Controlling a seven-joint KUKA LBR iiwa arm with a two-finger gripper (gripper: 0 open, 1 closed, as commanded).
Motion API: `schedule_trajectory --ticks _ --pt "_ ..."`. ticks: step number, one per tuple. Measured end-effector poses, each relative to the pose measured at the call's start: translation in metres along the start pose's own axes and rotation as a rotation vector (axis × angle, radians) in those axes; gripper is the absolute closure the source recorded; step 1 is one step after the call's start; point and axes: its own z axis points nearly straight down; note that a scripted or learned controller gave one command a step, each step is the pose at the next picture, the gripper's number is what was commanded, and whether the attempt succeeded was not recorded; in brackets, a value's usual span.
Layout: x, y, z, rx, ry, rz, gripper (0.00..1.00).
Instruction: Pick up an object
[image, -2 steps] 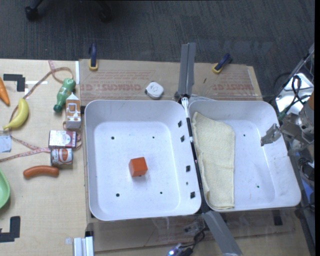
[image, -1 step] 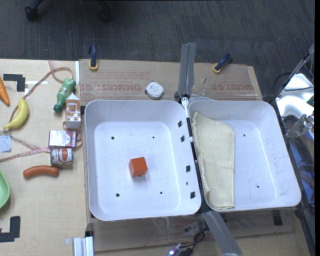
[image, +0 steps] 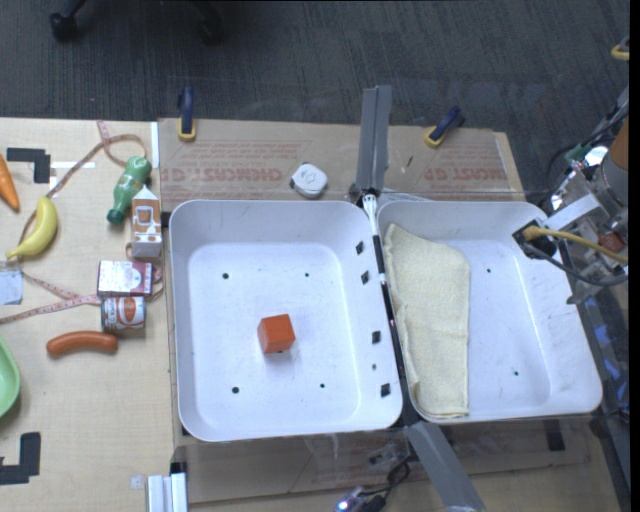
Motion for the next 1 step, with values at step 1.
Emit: schedule_trajectory --ticks 1 --pt "0.0252 0.0846 0.0491 0.0 0.001 -0.075 0.0"
